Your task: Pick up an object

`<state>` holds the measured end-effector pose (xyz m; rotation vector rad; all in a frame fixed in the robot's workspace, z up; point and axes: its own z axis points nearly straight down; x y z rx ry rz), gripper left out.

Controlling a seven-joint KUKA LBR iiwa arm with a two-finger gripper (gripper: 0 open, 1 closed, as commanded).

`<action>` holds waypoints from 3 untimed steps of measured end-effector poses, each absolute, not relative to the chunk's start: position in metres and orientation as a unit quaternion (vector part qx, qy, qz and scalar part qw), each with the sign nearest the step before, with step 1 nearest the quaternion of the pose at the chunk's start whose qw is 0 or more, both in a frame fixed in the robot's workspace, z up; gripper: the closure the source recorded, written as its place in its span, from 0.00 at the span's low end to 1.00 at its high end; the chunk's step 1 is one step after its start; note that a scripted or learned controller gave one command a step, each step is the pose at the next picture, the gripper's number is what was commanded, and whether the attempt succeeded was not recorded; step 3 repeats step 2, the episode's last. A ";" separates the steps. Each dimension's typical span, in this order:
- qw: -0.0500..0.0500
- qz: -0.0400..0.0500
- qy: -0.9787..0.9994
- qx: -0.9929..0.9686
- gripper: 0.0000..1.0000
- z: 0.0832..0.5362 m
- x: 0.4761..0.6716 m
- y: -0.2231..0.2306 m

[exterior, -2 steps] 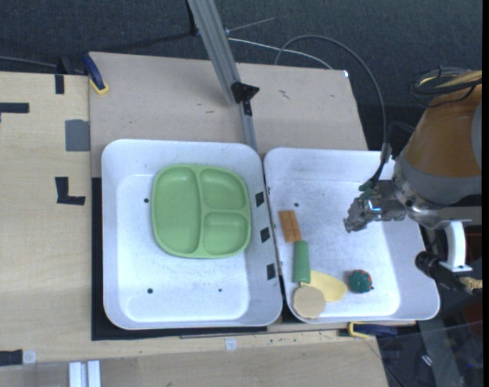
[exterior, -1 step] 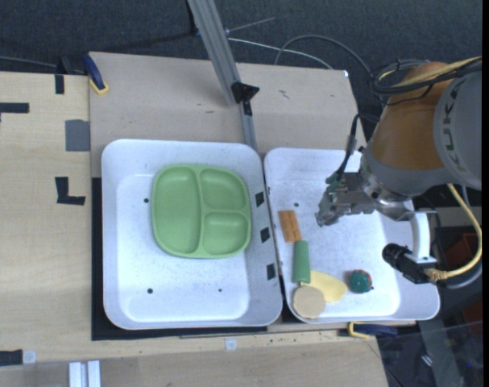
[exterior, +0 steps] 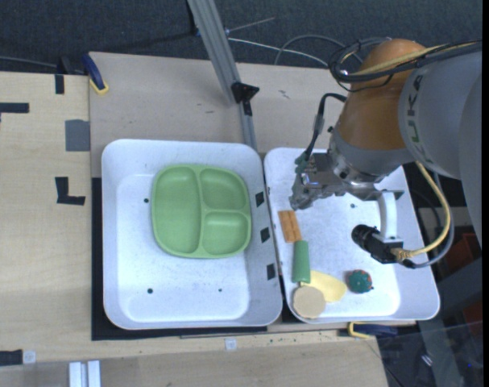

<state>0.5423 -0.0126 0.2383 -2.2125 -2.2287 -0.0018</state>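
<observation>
My gripper (exterior: pixel 301 193) hangs over the far left part of the right bin (exterior: pixel 413 297), just above a small orange block (exterior: pixel 289 226) that lies by the bin's left wall. Below the block lies a green cylinder (exterior: pixel 300 261), upright along the wall. At the bin's near edge sit a tan round disc (exterior: pixel 309 301) and a pale yellow piece (exterior: pixel 330 286) touching it. A small dark green ball with a red spot (exterior: pixel 358 280) rests to their right. Nothing shows between the gripper's tips.
The left bin (exterior: pixel 123 289) holds a green divided plate (exterior: pixel 201 210) with three compartments. A metal pole (exterior: pixel 216 43) slants across the bench behind the bins. The arm's bulk covers the far right of the right bin.
</observation>
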 end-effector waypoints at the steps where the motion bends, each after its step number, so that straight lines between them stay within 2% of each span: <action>1: 0.001 0.000 -0.710 -0.705 1.00 0.225 0.569 0.038; 2: 0.001 -0.001 -0.709 -0.705 1.00 0.232 0.593 0.088; 3: 0.001 -0.001 -0.709 -0.705 1.00 0.232 0.593 0.088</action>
